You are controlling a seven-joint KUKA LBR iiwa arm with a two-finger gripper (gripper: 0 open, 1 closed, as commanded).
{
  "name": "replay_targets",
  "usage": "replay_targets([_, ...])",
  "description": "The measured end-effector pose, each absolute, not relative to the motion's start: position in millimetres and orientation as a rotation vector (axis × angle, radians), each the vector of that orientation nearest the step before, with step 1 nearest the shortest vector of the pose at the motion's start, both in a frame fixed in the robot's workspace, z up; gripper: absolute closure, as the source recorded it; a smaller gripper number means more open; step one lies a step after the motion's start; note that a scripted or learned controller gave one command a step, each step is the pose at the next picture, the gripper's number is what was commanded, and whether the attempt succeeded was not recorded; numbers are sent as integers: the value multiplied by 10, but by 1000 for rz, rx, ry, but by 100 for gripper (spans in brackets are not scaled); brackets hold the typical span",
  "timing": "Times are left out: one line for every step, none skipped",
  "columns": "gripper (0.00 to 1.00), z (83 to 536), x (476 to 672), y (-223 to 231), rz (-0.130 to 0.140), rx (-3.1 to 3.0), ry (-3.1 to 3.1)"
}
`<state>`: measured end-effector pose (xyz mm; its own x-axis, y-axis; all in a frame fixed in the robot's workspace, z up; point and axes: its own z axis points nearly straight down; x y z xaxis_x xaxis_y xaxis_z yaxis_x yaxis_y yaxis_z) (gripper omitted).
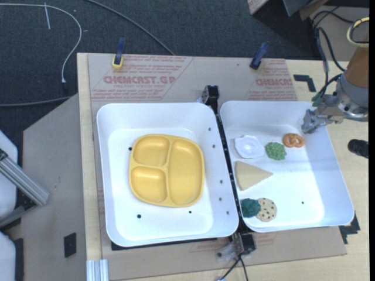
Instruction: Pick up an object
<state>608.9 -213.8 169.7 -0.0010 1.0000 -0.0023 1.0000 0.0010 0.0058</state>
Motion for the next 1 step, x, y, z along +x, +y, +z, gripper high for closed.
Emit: replay_targets([100, 2068, 6100, -2138, 3, 2217, 2220])
